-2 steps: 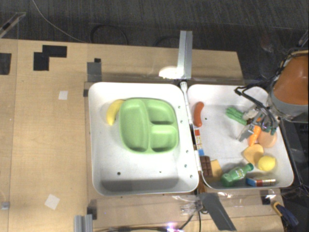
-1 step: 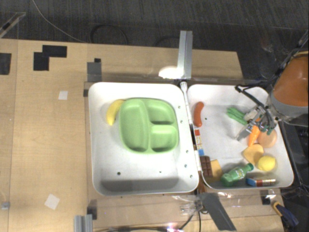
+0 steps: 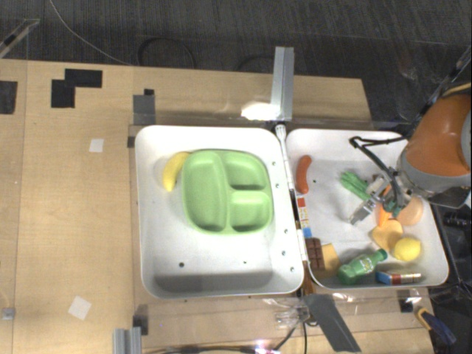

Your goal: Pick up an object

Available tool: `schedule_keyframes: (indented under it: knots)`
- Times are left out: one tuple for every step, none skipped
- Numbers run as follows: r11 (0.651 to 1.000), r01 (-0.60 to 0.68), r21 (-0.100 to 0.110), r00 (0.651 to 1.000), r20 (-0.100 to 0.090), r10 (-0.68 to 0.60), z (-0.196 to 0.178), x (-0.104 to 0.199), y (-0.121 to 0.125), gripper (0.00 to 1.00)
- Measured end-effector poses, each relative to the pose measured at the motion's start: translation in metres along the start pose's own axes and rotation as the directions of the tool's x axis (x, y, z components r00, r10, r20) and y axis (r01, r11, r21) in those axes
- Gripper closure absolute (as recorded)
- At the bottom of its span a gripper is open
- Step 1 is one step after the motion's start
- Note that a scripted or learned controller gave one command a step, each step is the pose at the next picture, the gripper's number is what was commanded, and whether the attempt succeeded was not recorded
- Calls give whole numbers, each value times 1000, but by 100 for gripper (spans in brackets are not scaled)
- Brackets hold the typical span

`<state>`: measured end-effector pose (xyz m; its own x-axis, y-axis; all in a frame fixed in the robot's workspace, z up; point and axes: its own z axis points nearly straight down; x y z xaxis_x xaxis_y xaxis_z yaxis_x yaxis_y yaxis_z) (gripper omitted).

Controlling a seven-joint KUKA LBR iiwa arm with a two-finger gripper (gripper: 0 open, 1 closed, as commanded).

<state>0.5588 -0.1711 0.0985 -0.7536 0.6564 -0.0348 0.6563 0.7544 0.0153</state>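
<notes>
Claw (image 3: pixel 366 206) low in right bin (image 3: pixel 324 147), tips over bare floor beside green bundle (image 3: pixel 355 184) and orange piece (image 3: pixel 386 216); opening: cannot tell, nothing visibly held. Pickup not done; grasp and lift remain. Left bin (image 3: pixel 158 271): green tray (image 3: pixel 223 190), banana (image 3: pixel 172 171)

**Wooden surface under dark carpet**

A pale wooden surface (image 3: pixel 66 220) is spreading below a dark grey carpeted floor (image 3: pixel 184 13). Black tape patches (image 3: pixel 74 85) are sitting on the surface near its far edge. A thin cable (image 3: pixel 81 35) is trailing across the floor beyond that edge. A metal post (image 3: pixel 283 83) is catching bright light.
</notes>
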Motion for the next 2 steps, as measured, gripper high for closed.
schedule_keyframes:
  knots:
    - [994,-109,2,994,-6,109,1,-3,8,0]
    - [986,-164,-3,986,3,164,-1,21,-20,0]
